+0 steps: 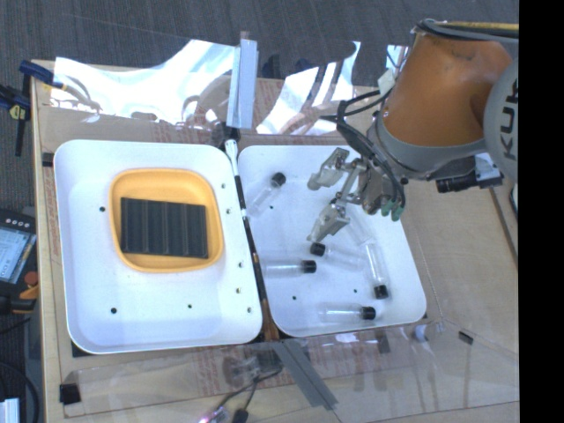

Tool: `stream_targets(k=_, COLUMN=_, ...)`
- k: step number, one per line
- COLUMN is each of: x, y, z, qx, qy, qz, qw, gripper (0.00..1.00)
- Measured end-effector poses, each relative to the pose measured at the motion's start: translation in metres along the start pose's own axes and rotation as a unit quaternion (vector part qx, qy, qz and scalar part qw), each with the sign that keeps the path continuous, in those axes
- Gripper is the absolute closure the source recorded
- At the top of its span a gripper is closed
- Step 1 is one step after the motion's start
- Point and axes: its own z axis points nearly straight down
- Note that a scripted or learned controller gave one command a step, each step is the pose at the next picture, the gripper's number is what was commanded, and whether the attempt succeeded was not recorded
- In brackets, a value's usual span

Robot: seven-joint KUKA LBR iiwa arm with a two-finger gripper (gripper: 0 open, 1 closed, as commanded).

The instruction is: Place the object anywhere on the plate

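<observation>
Wooden bench [493,263] with two white bins side by side: left bin [79,307], right bin [405,280].

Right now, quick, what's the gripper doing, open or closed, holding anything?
Gripper: open, holding nothing, fingers spread above the right white bin among clear plastic tubes with black caps.

Bright even light, glare on crinkled foil [203,69], slightly soft focus.

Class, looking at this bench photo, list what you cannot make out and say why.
- Clear plastic tubes with black caps in the right white bin, camera view: too transparent to count.
- Two-finger gripper: blurred; grip unclear.
- Grey arm with orange band: cut off by top edge.
</observation>
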Motion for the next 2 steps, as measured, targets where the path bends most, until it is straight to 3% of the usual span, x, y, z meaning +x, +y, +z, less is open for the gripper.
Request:
stream_targets(k=1, x=-0.044, y=0.016, z=-0.017, qx=0.000, qy=-0.001, qz=-0.161, qw=0.9870, gripper=0.00)
stream_targets(k=2, x=-0.055, y=-0.018, z=0.039, qx=-0.001, qy=0.002, qz=-0.348, qw=0.9374, gripper=0.00)
